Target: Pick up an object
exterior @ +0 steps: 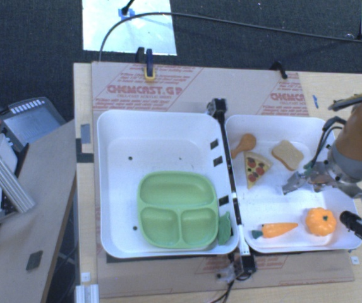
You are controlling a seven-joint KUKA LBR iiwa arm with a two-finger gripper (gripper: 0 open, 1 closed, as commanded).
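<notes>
Left bin: holds a green divided plate lying flat near its front, with a scrap of green wedged at its right edge; nothing here is being reached for.
Right bin: toy foods lie spread apart, so each can be taken singly: a drumstick, pizza slice and toast toward the back, a carrot and pumpkin at the front.
Jaws: low over bare bin floor between toast and pumpkin; whether parted or closed cannot be told, and nothing shows between them.
Arm: enters from the right, slanting down.
Judgement: pumpkin or toast seem the nearest candidates.
</notes>
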